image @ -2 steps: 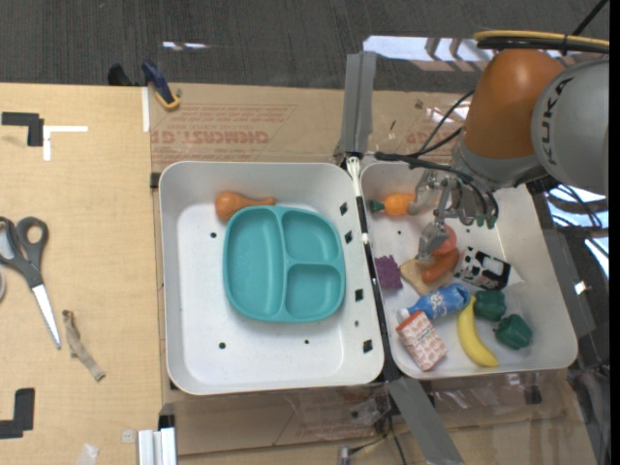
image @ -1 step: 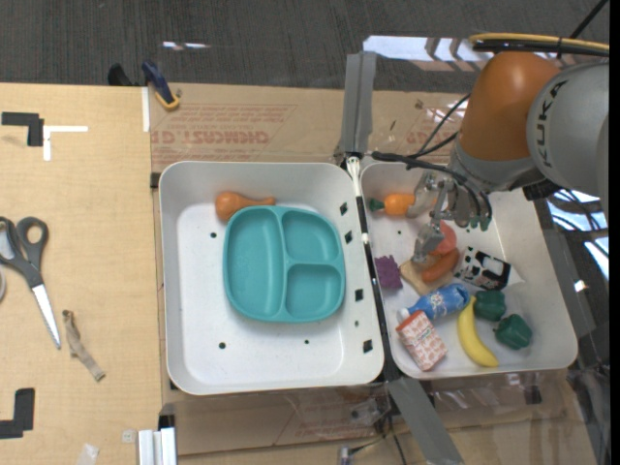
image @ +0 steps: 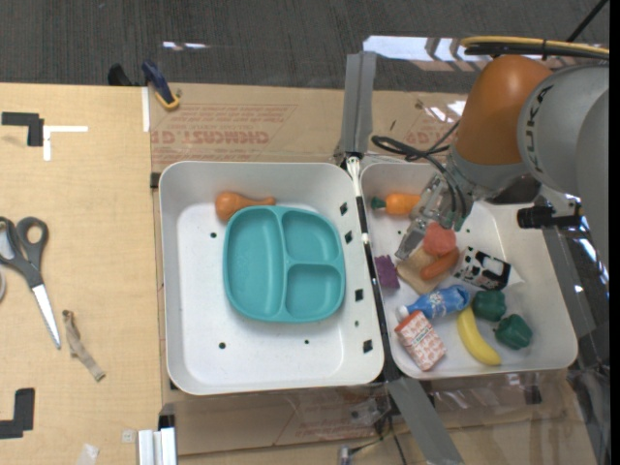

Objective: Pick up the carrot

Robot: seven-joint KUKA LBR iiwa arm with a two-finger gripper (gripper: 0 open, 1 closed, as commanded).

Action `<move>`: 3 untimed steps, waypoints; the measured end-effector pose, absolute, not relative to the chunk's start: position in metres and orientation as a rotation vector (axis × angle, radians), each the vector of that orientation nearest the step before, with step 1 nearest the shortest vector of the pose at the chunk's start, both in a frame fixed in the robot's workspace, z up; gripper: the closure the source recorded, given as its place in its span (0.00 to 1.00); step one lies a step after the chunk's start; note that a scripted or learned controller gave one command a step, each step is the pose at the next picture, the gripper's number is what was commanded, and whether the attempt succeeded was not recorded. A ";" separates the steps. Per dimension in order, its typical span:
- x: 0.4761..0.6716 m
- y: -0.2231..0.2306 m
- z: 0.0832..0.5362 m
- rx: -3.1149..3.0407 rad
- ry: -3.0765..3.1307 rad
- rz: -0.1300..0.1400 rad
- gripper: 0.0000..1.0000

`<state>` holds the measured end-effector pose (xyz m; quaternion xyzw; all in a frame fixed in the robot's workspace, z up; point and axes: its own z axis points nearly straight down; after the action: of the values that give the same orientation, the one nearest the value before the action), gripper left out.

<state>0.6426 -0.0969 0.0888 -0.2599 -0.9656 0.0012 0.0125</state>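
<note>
Camera view: the carrot (image: 399,202) lies at the right bin's (image: 542,361) far-left corner, ungrasped. Your gripper (image: 418,239) hovers just beside it, over toy food, jaws apparently open, holding nothing. Shift toward the corner, then descend squarely.

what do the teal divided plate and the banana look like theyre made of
Teal divided plate: probably moulded plastic, one even colour with soft, rounded compartment ridges and a slight sheen. Banana: likely a plastic toy, uniformly bright yellow and smooth with no brown marks, though the view is too coarse to rule out a real one.
</note>
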 end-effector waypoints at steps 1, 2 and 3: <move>0.642 -0.097 0.089 -1.112 -2.912 0.003 0.00; 0.638 -0.102 0.092 -1.727 -2.625 0.003 0.00; 0.650 -0.110 0.088 -1.550 -2.694 0.032 0.00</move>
<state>0.6495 -0.1097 0.0880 -0.4986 -0.8666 0.0102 0.0168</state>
